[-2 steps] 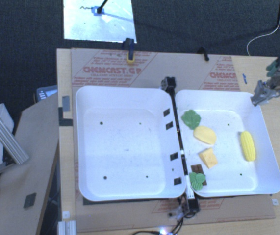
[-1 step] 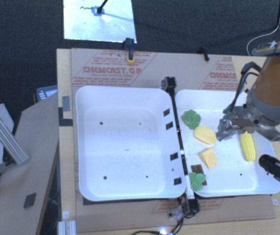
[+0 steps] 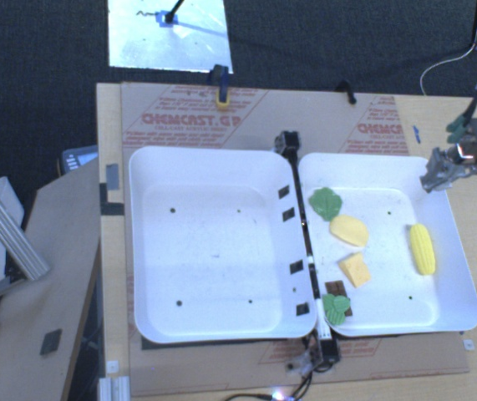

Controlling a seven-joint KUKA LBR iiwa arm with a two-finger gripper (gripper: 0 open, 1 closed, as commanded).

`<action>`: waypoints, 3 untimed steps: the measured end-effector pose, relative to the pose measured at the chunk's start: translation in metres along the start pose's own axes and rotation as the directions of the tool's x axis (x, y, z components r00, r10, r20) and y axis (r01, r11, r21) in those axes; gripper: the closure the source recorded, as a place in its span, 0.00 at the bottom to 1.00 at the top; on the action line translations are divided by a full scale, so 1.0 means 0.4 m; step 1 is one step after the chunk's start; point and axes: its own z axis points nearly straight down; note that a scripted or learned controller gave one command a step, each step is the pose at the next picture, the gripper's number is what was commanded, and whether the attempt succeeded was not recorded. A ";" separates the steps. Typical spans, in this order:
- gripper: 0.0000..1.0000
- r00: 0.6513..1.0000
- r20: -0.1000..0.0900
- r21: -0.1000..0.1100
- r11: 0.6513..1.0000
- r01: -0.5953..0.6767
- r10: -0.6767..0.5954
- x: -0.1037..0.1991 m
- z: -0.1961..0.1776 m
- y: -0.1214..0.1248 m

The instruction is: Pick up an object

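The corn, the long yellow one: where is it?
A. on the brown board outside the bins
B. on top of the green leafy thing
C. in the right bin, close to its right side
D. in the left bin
C: the corn lies by itself on the floor of the right bin, close to that bin's right wall and apart from the other food.

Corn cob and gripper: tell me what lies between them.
In the camera view, just bare white bin floor and rim lie between the gripper and the corn cob.
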 end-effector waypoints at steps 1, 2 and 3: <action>1.00 1.000 -0.005 0.022 1.000 0.008 -0.008 0.198 0.195 -0.006; 1.00 1.000 -0.001 -0.005 1.000 -0.001 0.001 0.100 -0.286 0.003; 1.00 1.000 -0.003 0.023 1.000 0.008 -0.008 0.292 -0.066 -0.002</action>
